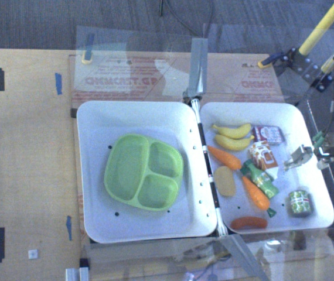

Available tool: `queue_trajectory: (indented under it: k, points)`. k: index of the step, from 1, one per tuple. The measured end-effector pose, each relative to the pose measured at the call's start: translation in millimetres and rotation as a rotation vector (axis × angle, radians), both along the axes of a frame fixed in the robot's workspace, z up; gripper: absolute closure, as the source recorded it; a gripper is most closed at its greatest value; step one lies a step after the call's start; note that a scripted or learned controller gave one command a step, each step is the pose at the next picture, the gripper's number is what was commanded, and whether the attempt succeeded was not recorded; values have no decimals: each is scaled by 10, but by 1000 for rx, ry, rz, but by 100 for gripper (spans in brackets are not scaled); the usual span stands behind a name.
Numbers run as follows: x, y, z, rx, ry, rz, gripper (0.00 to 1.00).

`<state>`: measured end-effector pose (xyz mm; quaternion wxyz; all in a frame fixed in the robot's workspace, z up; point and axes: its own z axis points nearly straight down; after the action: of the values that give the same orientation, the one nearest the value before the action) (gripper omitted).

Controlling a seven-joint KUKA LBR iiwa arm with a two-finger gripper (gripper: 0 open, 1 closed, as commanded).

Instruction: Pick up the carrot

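Two orange carrots lie in the right bin (316, 212). One carrot (224, 157) rests slantwise near the bin's left wall, just below two yellow bananas (233, 135). The other carrot (256, 195) lies lower, toward the middle. Its upper end is covered by a green packet (260, 178).
The right bin also holds a small red-and-white carton (262, 155), a dark red pack (269, 134), a tan oval piece (225, 181), a red sausage (249, 222) and a green can (299, 202). A grey metal part (299, 156) juts in at its right rim. The left bin (91, 215) holds a green divided plate (144, 171).
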<state>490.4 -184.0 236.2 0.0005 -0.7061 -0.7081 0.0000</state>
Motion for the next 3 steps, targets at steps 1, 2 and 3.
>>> queue_trajectory:
  k: [1,2,3]
  points:
    - [171,-345,428,-2,-2,-309,0]
    - [170,-345,428,-2,-2,-309,0]
    - [-49,144,-920,0,-1,145,0]
